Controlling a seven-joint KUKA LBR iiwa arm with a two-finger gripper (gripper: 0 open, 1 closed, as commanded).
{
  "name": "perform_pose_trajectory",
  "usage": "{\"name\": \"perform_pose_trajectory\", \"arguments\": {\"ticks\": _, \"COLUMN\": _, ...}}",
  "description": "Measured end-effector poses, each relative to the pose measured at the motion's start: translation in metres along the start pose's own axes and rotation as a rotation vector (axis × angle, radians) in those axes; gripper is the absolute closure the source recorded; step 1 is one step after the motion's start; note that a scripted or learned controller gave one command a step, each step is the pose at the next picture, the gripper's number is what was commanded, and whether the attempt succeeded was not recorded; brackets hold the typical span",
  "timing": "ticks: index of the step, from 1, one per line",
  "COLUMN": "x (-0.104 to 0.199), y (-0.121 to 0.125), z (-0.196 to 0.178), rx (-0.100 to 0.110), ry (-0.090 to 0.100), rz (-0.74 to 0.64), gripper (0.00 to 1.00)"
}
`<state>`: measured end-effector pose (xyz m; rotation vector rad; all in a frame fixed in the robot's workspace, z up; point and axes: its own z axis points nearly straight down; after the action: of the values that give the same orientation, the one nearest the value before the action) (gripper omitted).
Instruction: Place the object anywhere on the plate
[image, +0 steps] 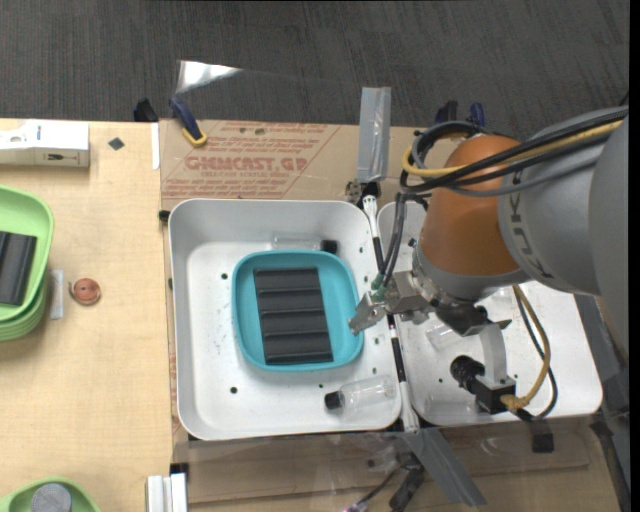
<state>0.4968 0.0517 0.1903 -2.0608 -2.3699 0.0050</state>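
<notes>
A teal square plate (248, 340) with a dark ridged insert lies in the left white bin (200, 400). A small clear tube with a black cap (358, 393) lies on the bin floor just below the plate's lower right corner. My gripper (366, 314) sits at the wall between the two bins, right beside the plate's right rim, mostly hidden under the grey and orange wrist (470, 220). I see nothing held in it.
The arm covers most of the right bin (570, 390), where yellow and black cables hang over a black fitting (470, 376). A cardboard sheet (250, 160) lies behind the bins. Green dishes (25, 265) sit on the wooden bench at far left.
</notes>
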Motion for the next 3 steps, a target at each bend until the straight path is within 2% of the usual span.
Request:
{"name": "perform_pose_trajectory", "arguments": {"ticks": 1, "x": -0.0017, "y": 0.0002, "z": -0.0079, "rx": 0.002, "ry": -0.001, "rz": 0.001, "gripper": 1.0}}
{"name": "perform_pose_trajectory", "arguments": {"ticks": 2, "x": -0.0017, "y": 0.0002, "z": -0.0079, "rx": 0.002, "ry": -0.001, "rz": 0.001, "gripper": 0.0}}
{"name": "perform_pose_trajectory", "arguments": {"ticks": 3, "x": -0.0037, "y": 0.0005, "z": -0.0159, "rx": 0.004, "ry": -0.003, "rz": 0.002, "gripper": 1.0}}
